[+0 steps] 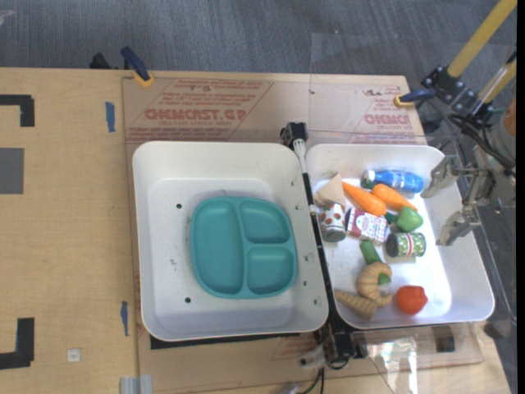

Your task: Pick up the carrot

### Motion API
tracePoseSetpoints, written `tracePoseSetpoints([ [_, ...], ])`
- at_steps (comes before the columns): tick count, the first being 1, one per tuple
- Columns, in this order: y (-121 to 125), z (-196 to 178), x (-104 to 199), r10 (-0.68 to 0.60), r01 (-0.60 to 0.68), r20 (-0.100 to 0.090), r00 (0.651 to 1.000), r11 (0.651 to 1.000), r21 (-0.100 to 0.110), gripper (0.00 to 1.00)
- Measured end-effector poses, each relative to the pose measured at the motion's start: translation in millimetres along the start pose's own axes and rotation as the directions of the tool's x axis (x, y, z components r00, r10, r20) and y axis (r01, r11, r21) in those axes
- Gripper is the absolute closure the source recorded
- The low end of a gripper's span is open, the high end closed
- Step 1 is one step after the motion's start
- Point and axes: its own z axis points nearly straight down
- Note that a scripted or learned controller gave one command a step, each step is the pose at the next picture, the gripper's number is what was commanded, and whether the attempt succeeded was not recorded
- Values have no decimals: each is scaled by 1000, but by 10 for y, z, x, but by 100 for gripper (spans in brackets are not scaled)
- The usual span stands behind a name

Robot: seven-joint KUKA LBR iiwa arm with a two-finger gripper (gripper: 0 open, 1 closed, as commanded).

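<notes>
1. Carrot [363,198]: orange, lies slanted in the upper middle of the right bin [467,290], its narrow end toward the wedge of pale food [330,190] on its left.
2. Second orange piece [389,196]: just beside the carrot on its right, under the blue bottle [395,180].
3. My gripper [460,199]: at the right bin's right edge, well apart from the carrot, which lies to its left with the green pieces between. I cannot tell how it is set; nothing shows in its grasp.
4. Other contents, right bin: small can [332,221], pink-and-white packet [368,226], green pepper [408,218], green-labelled jar [405,245], croissant [374,279], cone [355,303], red tomato [411,300].
5. Left bin [164,171]: holds a teal divided tray [243,245].
6. Table [57,220]: cardboard-covered, carries both bins side by side.
</notes>
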Motion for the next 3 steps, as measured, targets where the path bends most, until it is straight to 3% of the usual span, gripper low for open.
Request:
tracePoseSetpoints([
  [1, 246, 1481, -234, 65, -65, 9, 998, 998, 2, 0],
  [2, 410, 1657, -875, 210, -210, 6, 978, 978, -1, 0],
  [3, 98, 1673, -1112, 511, -511, -21, 859, 860, 1, 0],
])
